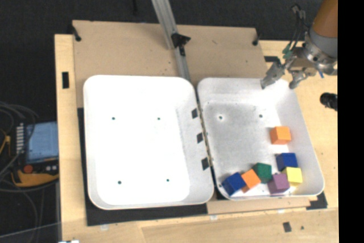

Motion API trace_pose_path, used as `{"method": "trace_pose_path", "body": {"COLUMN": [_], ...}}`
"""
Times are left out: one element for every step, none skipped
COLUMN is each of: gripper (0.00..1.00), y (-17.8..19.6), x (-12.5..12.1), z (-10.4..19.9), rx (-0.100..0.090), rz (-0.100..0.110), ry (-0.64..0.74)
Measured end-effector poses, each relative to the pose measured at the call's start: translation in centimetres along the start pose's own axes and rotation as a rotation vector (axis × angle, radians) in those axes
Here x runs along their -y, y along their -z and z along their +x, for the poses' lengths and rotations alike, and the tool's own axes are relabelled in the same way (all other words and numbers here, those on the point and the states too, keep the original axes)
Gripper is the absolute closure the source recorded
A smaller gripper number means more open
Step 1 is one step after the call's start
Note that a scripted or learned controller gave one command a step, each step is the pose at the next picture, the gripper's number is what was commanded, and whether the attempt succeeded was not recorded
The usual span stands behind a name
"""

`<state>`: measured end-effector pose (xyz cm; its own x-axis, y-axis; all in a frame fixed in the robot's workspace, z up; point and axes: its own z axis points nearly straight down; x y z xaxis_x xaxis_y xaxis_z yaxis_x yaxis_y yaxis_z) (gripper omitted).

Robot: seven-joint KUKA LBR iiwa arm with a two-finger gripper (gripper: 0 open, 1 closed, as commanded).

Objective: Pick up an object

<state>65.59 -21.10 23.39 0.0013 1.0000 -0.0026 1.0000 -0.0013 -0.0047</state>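
My gripper (pixel 282 79) hangs over the far right corner of the right bin (pixel 239 122), its two fingers spread open with nothing between them. Several small blocks lie in that bin, well below the gripper in the view. An orange block (pixel 280 134) sits alone near the right wall. Along the near edge lie a blue block (pixel 233 183), an orange block (pixel 251 178), a green block (pixel 263 171), a purple block (pixel 278 182), a yellow block (pixel 294 175) and a dark blue block (pixel 287 160).
The left bin (pixel 139 139) sits beside the right one, with black clips (pixel 199 136) along the shared edge. A slanted metal rail (pixel 165 14) rises behind the bins. A blue box and cables (pixel 34 148) lie off the bench's left side.
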Motion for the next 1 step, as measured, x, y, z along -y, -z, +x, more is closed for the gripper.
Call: {"method": "trace_pose_path", "body": {"gripper": [0.00], "y": [-6.26], "x": [0.17], "z": [-0.34], "rx": [0.000], "rz": [-0.001], "ry": [-0.001]}}
